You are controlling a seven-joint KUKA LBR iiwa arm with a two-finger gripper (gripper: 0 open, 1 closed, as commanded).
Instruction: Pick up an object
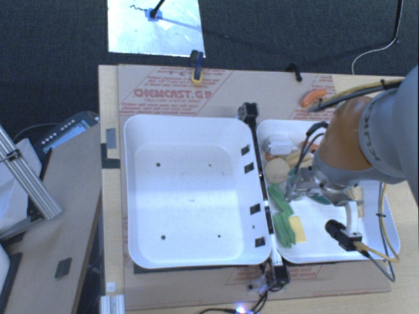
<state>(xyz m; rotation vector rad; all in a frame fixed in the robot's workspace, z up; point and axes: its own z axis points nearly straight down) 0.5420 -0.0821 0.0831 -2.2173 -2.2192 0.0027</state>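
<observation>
My gripper (299,188) hangs low over the right bin (327,252), near its left side, at the end of the grey arm with the orange band (344,139). Just left of it lie a long green piece (279,200) and, nearer the front, a second green piece (284,231) beside a small yellow block (298,229). A beige ball (276,170) rests behind them, and a white object (281,142) sits at the bin's back. The arm hides the middle and right of this bin.
The left bin (141,175) stands beside the right one, with a black-clipped divider (257,175) between them. An orange item (313,97) lies on the board behind the right bin. A yellow and black clamp (196,67) sits at the board's back edge.
</observation>
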